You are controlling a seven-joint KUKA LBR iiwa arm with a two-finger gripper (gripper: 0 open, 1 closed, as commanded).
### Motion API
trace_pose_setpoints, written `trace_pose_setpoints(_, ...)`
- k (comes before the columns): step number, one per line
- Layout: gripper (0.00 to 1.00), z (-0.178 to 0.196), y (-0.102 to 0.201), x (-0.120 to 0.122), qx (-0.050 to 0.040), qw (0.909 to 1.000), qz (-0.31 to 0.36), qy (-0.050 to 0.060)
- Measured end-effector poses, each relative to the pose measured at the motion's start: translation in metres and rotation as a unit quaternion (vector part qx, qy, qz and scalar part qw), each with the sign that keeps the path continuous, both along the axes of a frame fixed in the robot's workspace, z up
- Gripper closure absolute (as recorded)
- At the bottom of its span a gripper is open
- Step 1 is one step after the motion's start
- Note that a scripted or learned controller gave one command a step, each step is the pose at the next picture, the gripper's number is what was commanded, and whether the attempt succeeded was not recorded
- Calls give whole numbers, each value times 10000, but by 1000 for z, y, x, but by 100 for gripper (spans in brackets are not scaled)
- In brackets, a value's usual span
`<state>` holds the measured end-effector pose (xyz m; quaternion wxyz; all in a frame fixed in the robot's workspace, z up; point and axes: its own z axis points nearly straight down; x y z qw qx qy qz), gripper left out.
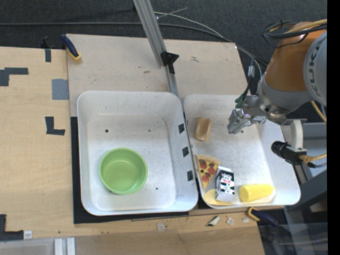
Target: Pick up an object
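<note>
The left shallow white bin (pixel 90 116) holds a lime-green round plastic bowl (pixel 123 170) sitting mouth-up near its front left, likely parked there as a distractor well away from the arm's reach. In the right shallow white bin (pixel 276 158), a tan rounded bread-like piece (pixel 202 128) lies near the left wall, its long axis running roughly front to back. Toward the front lie an orange toy pizza slice (pixel 206 169), apex pointing forward, a small black-and-white carton (pixel 226 184) resting on a pale yellow flat piece, and a yellow cylindrical block (pixel 256 192) lying on its side, axis left to right. The grey two-finger gripper (pixel 237 122) hangs over bare bin floor just right of the bread piece, which looks the likeliest target; nothing sits between the jaws, though I cannot tell how they stand.
</note>
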<state>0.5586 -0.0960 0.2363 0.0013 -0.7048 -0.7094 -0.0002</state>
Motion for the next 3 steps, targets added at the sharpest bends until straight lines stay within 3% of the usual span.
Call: trace_pose_setpoints(3,100,-19,179,3,-6,10000,2,24)
